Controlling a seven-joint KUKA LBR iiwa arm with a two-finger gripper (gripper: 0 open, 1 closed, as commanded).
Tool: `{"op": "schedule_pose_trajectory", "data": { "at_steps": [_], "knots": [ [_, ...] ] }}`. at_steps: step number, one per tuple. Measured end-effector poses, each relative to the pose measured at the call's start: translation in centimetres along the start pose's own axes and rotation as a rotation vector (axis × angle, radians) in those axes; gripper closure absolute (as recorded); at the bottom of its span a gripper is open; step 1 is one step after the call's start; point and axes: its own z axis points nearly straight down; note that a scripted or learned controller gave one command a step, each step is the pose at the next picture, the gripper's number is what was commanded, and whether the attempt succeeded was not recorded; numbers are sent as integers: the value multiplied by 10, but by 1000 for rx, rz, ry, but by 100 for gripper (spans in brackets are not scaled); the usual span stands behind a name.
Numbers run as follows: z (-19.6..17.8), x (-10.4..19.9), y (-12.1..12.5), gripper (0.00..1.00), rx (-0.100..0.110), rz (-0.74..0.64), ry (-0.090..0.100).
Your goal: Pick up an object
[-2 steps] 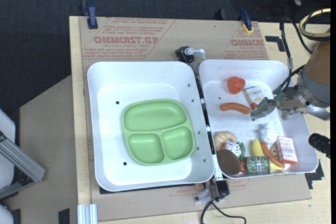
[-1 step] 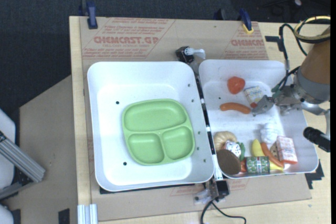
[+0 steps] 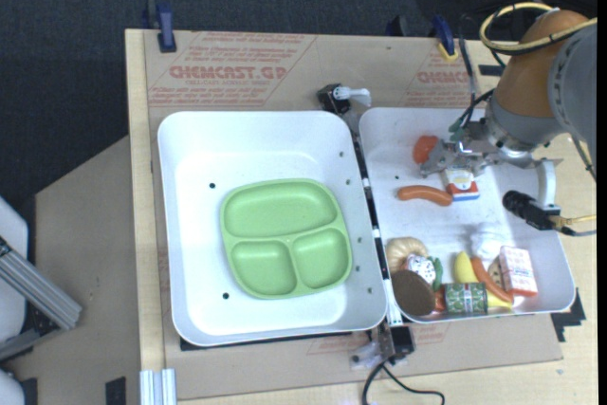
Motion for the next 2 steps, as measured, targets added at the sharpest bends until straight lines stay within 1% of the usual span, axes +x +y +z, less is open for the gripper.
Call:
{"op": "schedule_pose_trajectory", "data": {
  "at_steps": [1, 2],
  "knots": [
    [-3, 36, 36, 0, -1, 1, -1],
    [-14, 34, 36, 100, -4, 3, -2]
  ]
}}
